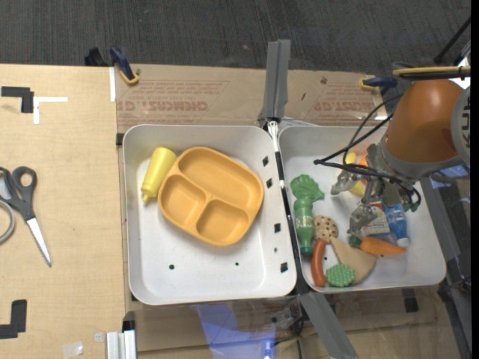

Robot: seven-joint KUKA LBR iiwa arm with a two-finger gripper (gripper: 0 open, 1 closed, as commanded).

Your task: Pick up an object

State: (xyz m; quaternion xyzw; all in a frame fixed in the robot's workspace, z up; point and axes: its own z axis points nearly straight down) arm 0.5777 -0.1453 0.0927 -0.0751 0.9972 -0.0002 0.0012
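Note:
My gripper (368,219) hangs low over the right bin (428,274), under the orange wrist band (423,122). It sits just above an orange carrot (383,247) and beside a blue and white carton (397,223). To the left of it lie a speckled cookie (325,227), a green bottle (304,226) and a green leafy toy (305,187). A tan wedge (352,259), a green round piece (340,276) and a red sausage (319,264) lie toward the front. The wrist and cables hide part of the bin behind the gripper.
In the left bin (194,279), an orange divided plate (209,195) sits with a yellow bottle (157,172) at its left. Scissors (26,208) lie on the bench at the far left. A grey bar (275,81) runs along the seam between the bins.

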